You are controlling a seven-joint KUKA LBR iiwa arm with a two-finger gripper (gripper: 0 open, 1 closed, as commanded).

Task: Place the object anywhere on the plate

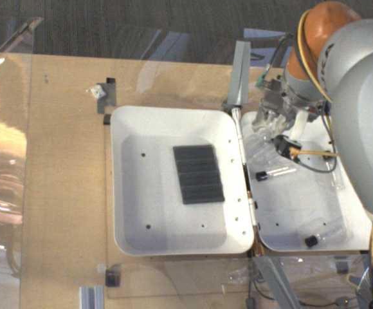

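The left bin [125, 192] holds a dark ribbed plate [199, 174] lying flat near its centre, well to the left of the gripper [268, 124] and slightly below it in the view. The gripper hangs over the upper left corner of the right bin [302, 234]; its grasp state cannot be determined. A clear pen-like object [275, 172] with a black cap lies on the right bin floor just below the gripper. A second clear object [321, 235] lies near that bin's lower edge.
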